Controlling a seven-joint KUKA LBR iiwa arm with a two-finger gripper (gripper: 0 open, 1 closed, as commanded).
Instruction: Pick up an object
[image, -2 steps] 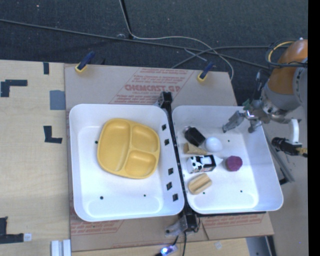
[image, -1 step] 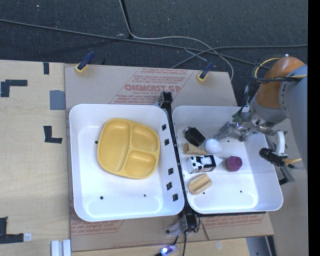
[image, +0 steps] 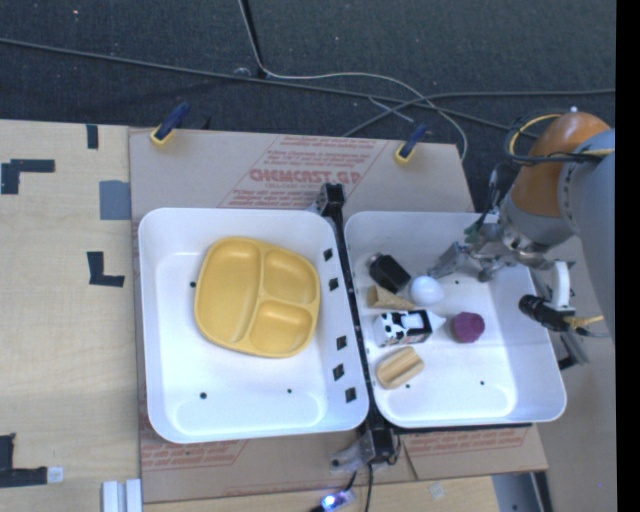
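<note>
The right bin (image: 520, 400) holds several small objects: a white ball (image: 427, 290), a black block (image: 388, 271), a tan wedge (image: 384, 298), a black-and-white spotted piece (image: 404, 326), a purple lump (image: 467, 326) and a tan bread-shaped piece (image: 399, 367). My gripper (image: 463, 268) hangs over the back of this bin, just right of the white ball and above the purple lump. Its fingers look spread apart, with nothing between them. The grey arm with its orange band (image: 555, 150) comes in from the right.
A yellow divided plate (image: 257, 296) lies in the left bin (image: 170, 330). A black divider (image: 345, 300) runs between the bins. Cables (image: 400, 100) cross the dark floor behind, and two clamps (image: 170, 122) hold the cardboard base.
</note>
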